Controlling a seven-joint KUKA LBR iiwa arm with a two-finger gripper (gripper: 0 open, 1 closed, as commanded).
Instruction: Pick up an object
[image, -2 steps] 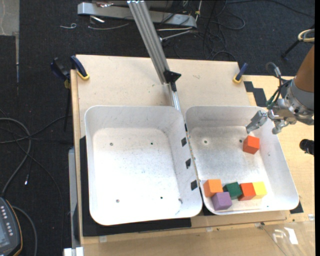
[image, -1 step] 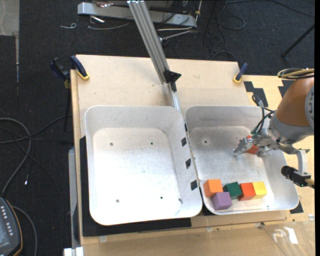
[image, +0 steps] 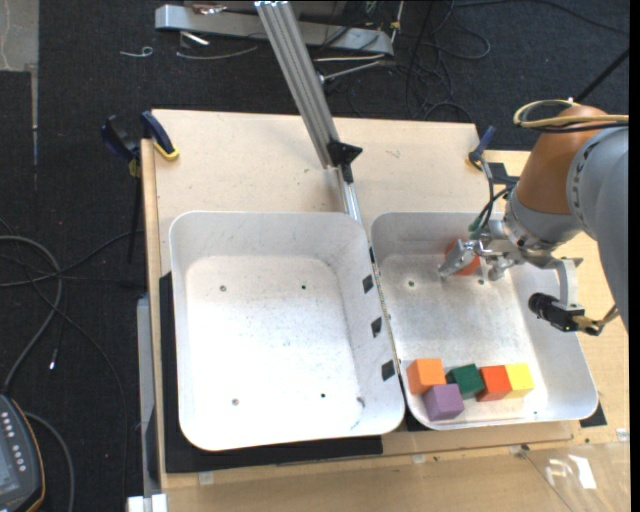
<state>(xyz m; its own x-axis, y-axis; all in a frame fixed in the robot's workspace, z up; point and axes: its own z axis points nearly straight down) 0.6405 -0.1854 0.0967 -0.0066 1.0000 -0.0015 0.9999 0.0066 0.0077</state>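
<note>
In the camera view, two white bins are seen side by side on the bench. The gripper (image: 470, 262) is held over the upper part of the right bin (image: 560, 345), with something orange seen at it; whether it is clenched cannot be told. Along that bin's near edge, an orange block (image: 427, 373), a purple block (image: 444, 401), a green block (image: 465, 379), a red block (image: 494, 382) and a yellow block (image: 519, 377) are clustered. The left bin (image: 190, 240) is well apart from the gripper.

The pincer (image: 470, 262) is seen over the right bin (image: 560, 345), beside a red-orange object (image: 462, 262); five blocks (image: 468, 383) are clustered at that bin's near edge.
</note>
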